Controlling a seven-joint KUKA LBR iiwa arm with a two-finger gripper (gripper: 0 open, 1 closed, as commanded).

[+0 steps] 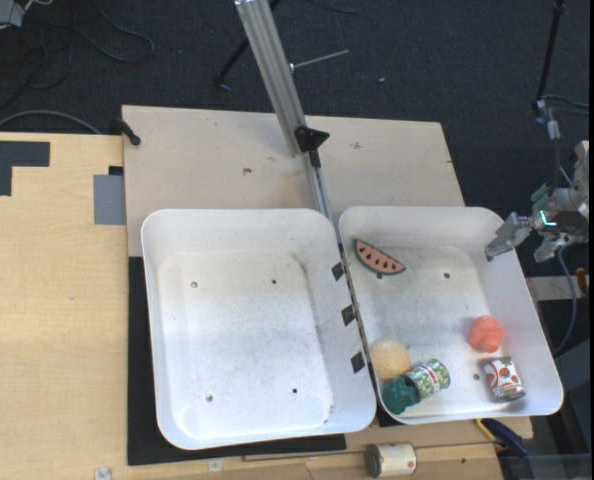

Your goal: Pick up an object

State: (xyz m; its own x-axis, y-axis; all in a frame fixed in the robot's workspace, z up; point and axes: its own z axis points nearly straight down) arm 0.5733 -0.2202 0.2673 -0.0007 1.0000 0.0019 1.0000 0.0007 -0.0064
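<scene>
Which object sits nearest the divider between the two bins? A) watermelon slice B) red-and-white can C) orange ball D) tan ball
D: the tan ball lies almost against the right bin's inner wall, with the watermelon slice a little farther out, while the orange ball and red-and-white can lie toward the far side.

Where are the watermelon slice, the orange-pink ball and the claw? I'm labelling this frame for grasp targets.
watermelon slice [379,258]: camera view, on its red flesh.
orange-pink ball [486,333]: camera view, on its middle.
claw [504,238]: camera view, at its tip over the right bin's far edge.
</scene>
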